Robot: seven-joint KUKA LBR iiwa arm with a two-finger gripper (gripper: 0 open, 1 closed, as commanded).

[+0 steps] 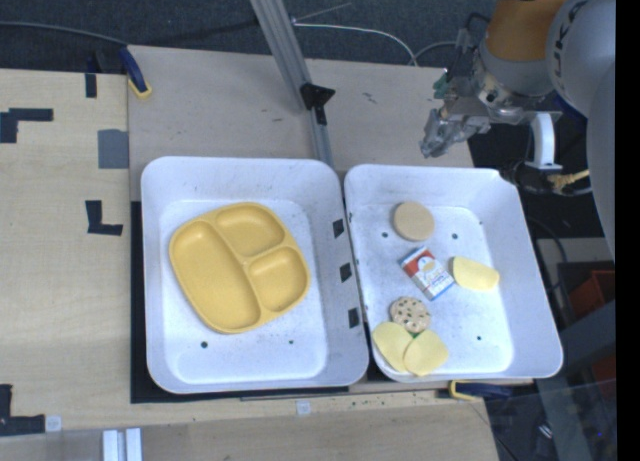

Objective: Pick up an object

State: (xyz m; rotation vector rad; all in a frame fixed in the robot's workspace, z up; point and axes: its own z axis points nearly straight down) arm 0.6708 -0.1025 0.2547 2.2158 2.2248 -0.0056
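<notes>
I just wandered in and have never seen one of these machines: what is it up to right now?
A grey and orange robot arm is meant to pick something up from the bins. Its gripper hangs above the far edge of the right bin, with nothing seen in it. That bin has a round tan disc, a small red and white box, a cookie and some yellow pieces. The left bin has a yellow divided plate. Nothing looks picked yet.

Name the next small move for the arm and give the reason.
Probably bring the gripper forward over the right bin and down toward the round tan disc. The gripper hangs above the bench beyond the bin's far rim, touching nothing, and that disc is the nearest item, lying apart from the others.
</notes>
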